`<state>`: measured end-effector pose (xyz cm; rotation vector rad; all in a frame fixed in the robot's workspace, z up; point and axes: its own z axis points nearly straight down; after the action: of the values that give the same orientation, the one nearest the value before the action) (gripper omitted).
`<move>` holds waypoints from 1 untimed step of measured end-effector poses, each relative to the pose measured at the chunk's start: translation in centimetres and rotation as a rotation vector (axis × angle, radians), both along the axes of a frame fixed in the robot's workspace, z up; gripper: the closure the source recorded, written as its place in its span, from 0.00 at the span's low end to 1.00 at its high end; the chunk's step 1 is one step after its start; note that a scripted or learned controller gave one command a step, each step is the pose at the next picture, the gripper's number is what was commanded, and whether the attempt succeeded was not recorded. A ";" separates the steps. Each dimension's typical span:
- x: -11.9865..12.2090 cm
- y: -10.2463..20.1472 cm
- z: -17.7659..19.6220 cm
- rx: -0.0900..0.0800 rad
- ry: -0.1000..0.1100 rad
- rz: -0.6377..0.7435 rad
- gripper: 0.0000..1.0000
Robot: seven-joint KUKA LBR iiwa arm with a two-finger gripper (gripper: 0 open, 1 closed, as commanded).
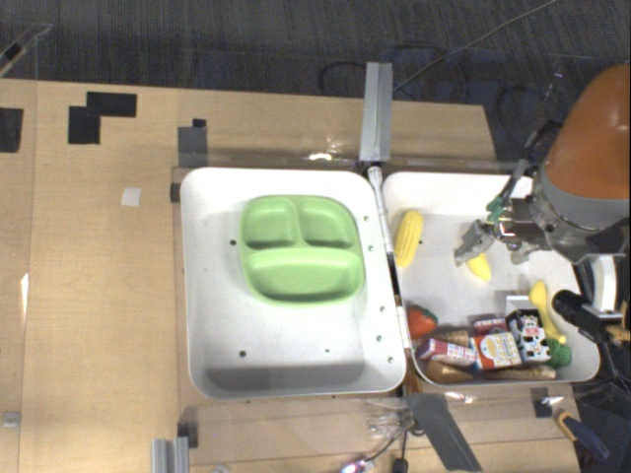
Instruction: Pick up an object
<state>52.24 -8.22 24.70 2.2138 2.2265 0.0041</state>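
The claw (480, 241) is hovering in the right bin (444, 190), at the middle right of the frame, reaching in from the right edge. Whether it is open or closed I cannot tell at this size. A small yellow piece (479, 268) is lying directly beneath it, and it seems the likeliest target. The corn cob (408, 237) is lying to its left, near the bin's dividing wall, and a clutter of packets (493, 348) is crowding the bin's lower edge, with a red object (421, 318) at their left end. The green divided plate (299, 247) is sitting in the left bin (212, 294). To do this well, the arm should be centring over the yellow piece, descending straight, and closing only once both sides are bracketing it.
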 end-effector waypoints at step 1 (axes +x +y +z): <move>6.5 -3.6 -8.6 -0.001 0.000 0.090 0.00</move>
<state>58.75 -11.85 16.12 2.1112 2.3231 0.0039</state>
